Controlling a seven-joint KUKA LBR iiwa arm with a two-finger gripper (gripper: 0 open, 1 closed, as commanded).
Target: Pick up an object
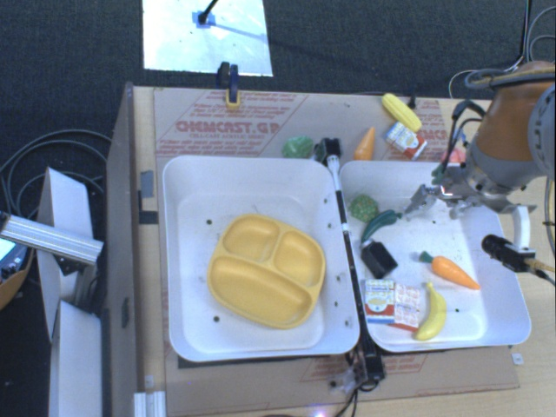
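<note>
My gripper (437, 205) hangs over the back of the right bin (504, 320), open, and I see nothing between its fingers (417, 203). To its left in the bin lie a green broccoli piece (363, 207) and a dark green pepper (379, 223). A small black block (379, 258) sits below them. An orange carrot (452, 270) lies toward the front right of the gripper. A yellow banana (432, 312) and a printed packet (391, 303) rest near the bin's front wall.
The left bin (187, 233) holds a yellow divided plate (266, 268). Behind the bins on the cardboard lie a yellow corn cob (400, 111), a small carrot (365, 143), a red-white packet (406, 139) and a green toy (298, 147). A black rod (344, 224) runs between the bins.
</note>
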